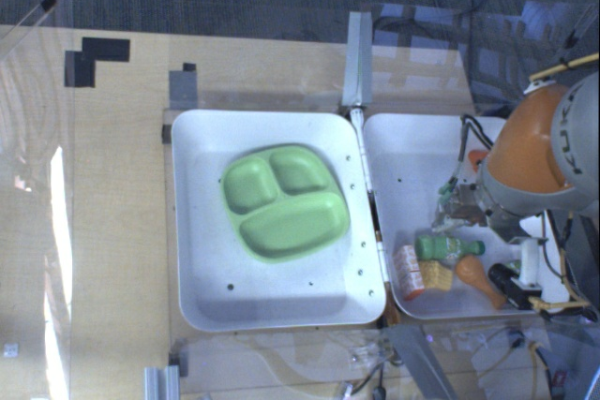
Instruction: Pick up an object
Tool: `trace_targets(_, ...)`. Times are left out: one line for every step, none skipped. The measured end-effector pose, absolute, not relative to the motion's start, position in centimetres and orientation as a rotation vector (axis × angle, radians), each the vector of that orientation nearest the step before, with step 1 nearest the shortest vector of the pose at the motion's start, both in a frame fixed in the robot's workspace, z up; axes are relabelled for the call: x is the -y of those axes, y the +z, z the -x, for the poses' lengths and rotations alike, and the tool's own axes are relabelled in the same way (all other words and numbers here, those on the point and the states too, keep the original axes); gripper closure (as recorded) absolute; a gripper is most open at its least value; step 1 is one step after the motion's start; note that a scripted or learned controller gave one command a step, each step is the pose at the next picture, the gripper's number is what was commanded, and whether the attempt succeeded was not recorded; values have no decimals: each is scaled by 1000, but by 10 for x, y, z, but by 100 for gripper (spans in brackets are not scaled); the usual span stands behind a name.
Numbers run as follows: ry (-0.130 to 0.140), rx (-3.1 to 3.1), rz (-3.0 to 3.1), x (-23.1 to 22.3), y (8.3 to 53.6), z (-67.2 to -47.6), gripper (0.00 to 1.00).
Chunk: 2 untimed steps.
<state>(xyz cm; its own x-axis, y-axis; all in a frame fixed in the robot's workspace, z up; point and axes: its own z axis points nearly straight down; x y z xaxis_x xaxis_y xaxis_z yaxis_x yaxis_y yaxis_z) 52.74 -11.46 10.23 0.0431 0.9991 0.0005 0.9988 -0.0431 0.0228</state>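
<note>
In the right bin (412, 145), near its front edge, lie several small objects. They are a green bottle (450, 247) on its side, a red-and-white can (407, 270), a yellow piece (434, 275) and an orange carrot-like object (478, 277). My gripper (457, 209) hangs low over the right bin, just behind and above the green bottle. The grey and orange wrist (530, 155) hides much of the gripper from above. Nothing shows between the fingers.
The left bin (202, 229) holds a green divided plate (284, 201) in its middle. A metal divider post (357, 61) stands between the bins at the back. The arm covers the right side of the right bin.
</note>
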Motion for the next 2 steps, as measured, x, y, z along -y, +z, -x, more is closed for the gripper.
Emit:
trace_targets(25,-2163,-2257,115,102,-527,0)
trace_targets(5,-2231,-2205,162,104,-489,0)
